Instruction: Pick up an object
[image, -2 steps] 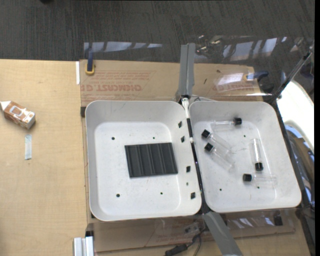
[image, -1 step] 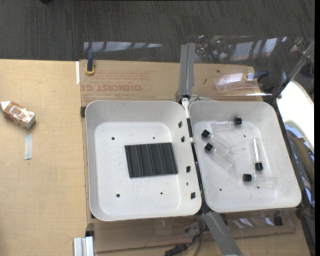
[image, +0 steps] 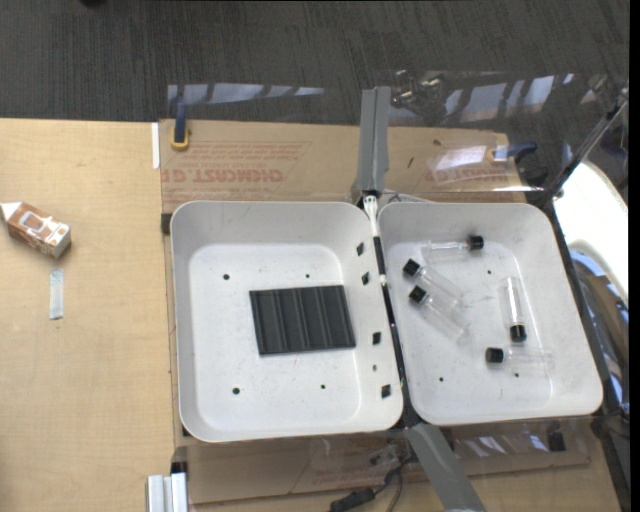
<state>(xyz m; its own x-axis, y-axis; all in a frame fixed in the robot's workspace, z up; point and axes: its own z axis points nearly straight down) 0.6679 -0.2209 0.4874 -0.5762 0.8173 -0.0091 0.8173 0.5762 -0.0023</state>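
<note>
A pale stretch of the arm (image: 603, 212) curves along the right edge.

**Readable text: one cardboard print**

You can make out one line of print: red lettering on the cardboard sheet (image: 262, 165) behind the left bin (image: 200, 300), upside down from this camera, which looks like "CHEMCAST GP". Smaller red lines sit above it, too fine for you to read. The small orange-and-white box (image: 38, 230) on the bench carries markings, but they are blurred.
</note>
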